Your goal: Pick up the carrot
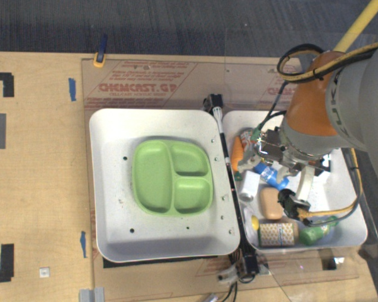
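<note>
The carrot (238, 151) is a small orange piece lying against the left wall of the right bin (359, 222), near its far end. The grey arm with its orange band hangs over that bin's far half. My gripper (272, 153) is low among the clutter, just right of the carrot, and I see nothing held in it. The arm hides the bin's far right part.
The left bin (107, 187) holds a green divided plate (172, 176). Around the gripper lie a blue and white bottle (269, 175), a tan block (272, 204), a patterned box (278, 233) and a green item (313, 233). A black cable loops near the wrist.
</note>
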Robot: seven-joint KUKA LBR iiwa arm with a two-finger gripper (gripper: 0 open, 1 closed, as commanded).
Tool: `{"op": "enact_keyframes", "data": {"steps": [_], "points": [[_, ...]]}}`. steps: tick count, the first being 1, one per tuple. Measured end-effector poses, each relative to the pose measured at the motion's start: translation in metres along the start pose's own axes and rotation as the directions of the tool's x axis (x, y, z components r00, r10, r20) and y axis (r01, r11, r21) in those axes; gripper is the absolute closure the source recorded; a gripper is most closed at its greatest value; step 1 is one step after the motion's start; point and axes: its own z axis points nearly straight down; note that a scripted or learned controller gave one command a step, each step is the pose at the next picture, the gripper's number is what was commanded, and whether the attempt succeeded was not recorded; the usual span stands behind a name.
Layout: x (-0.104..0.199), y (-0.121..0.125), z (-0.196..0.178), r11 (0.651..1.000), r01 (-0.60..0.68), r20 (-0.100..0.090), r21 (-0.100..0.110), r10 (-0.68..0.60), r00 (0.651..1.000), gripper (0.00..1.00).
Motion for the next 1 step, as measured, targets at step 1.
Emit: {"op": "enact_keyframes", "data": {"steps": [1], "points": [[0.0592, 0.0351, 0.0028, 0.999, 0.041, 0.004, 0.004, -0.041, 0.999, 0.0]]}}
